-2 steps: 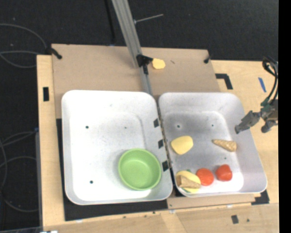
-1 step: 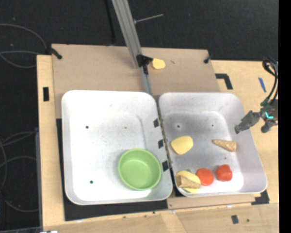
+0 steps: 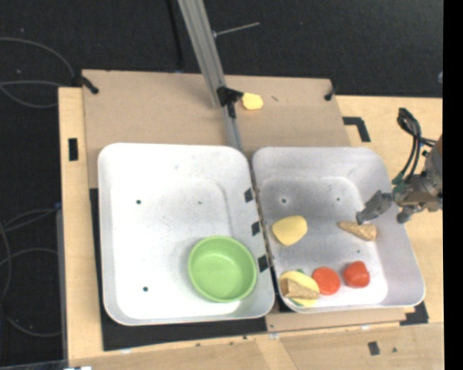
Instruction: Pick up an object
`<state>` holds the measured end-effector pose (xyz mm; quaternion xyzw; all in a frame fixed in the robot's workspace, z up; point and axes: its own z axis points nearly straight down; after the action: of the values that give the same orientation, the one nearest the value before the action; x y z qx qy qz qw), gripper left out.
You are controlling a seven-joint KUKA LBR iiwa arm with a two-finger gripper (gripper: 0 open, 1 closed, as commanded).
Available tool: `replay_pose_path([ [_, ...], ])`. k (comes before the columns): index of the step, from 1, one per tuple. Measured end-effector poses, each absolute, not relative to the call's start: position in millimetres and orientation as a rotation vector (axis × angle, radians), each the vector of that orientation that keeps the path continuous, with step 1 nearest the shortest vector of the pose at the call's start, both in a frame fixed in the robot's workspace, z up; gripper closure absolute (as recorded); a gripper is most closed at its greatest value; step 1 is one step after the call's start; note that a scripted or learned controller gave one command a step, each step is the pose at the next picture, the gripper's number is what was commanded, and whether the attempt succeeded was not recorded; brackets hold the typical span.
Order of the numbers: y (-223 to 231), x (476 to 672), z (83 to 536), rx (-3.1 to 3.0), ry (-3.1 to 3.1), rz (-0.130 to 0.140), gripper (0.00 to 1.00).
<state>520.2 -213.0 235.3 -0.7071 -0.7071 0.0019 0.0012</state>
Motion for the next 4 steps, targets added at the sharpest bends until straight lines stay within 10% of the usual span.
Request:
replay_pose_path([
  [2, -196, 523.1, 121, -2.223, -2.216, 0.006, 0.0],
  [3, -197, 525.7, 135, -2.231, -2.216, -0.005, 1.0],
  [4, -203, 529.5, 198, -2.223, -2.232, -0.006, 1.0],
])
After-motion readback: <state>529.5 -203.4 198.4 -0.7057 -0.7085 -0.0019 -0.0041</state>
